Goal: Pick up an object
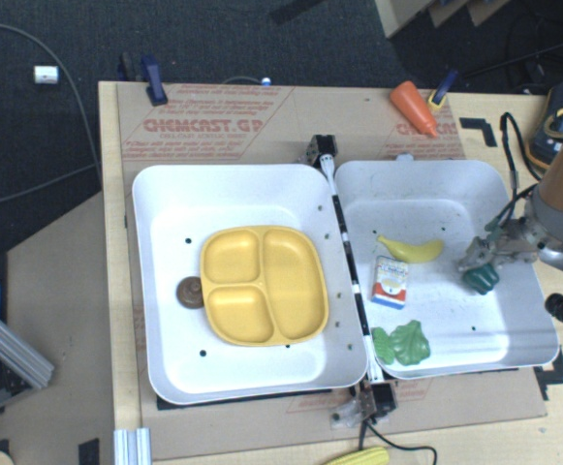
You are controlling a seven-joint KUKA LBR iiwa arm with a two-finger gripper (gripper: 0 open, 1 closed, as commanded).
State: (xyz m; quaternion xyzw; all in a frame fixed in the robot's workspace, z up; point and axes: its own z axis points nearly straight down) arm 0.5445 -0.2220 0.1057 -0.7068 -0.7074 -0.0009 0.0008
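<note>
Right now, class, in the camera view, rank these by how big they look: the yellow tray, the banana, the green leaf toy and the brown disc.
1. yellow tray
2. green leaf toy
3. banana, close to the leaf toy, so unsure
4. brown disc, partly hidden by the tray

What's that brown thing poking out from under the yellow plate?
A small brown round object shows at the left edge of the yellow divided plate in the left bin. Part of it seems tucked beneath the plate's rim, so what it is cannot be told.
</note>
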